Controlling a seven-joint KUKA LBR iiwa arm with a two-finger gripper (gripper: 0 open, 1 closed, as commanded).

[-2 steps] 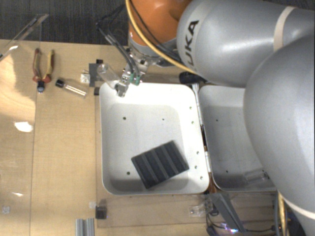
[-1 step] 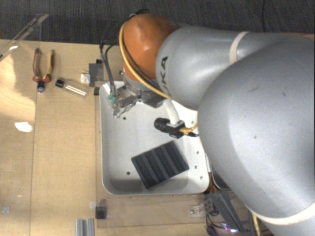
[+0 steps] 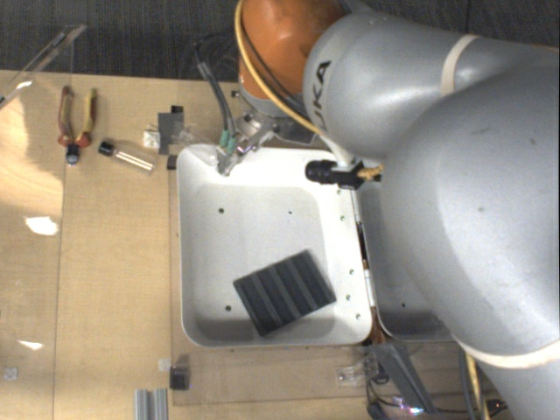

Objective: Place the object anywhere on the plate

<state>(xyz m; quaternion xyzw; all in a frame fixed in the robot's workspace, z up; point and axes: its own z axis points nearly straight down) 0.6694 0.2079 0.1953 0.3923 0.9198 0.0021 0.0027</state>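
A dark grey ridged rectangular slab lies flat in the left white bin, near its front wall and turned at an angle. My gripper hangs over the bin's back left corner, far from the slab, with small green parts just above its tip. The tip is small and partly merges with the bin's rim, so I cannot make out anything held in it. The grey arm with its orange band covers the upper right of the view.
The right bin is mostly hidden under the arm. On the wooden bench to the left lie red-handled pliers, a small clear vial and a small black-and-white part. A black block sits below the left bin.
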